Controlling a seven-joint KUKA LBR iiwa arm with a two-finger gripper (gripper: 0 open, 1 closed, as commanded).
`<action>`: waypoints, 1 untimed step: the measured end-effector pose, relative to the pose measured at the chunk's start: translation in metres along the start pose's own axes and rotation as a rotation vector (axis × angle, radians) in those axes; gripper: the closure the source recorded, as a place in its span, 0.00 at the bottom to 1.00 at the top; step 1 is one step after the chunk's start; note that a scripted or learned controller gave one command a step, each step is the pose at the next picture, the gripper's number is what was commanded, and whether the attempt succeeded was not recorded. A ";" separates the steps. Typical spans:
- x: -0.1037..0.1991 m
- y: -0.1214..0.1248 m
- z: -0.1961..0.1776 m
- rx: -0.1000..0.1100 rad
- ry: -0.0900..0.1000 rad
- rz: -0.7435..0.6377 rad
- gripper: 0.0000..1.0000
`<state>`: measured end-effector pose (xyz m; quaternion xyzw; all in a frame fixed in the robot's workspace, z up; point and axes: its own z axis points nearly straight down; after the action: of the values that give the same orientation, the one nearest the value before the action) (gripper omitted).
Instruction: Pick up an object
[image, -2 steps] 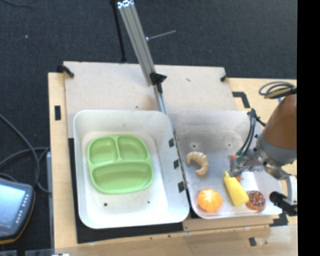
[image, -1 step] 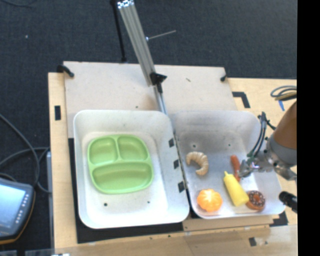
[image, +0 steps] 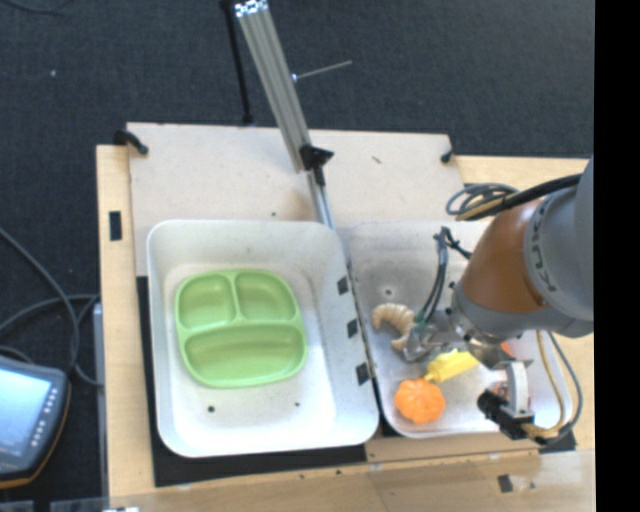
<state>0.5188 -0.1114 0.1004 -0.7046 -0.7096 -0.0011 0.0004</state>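
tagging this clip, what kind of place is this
Likely a robotics lab or test bench, not a kitchen. A grey and orange arm reaches over two white bins on a wooden bench, with toy-like items such as a green divided plate and an orange ball.

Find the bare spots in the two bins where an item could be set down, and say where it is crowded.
Free: the left bin's floor around the green divided plate, and the right bin's upper-left floor. Crowded: the right bin's lower half, where the orange ball, yellow piece, beige object and gripper cluster.
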 end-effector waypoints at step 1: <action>0.088 0.004 -0.105 -0.009 0.001 -0.002 1.00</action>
<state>0.5221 -0.0240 0.2053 -0.7039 -0.7103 -0.0044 -0.0024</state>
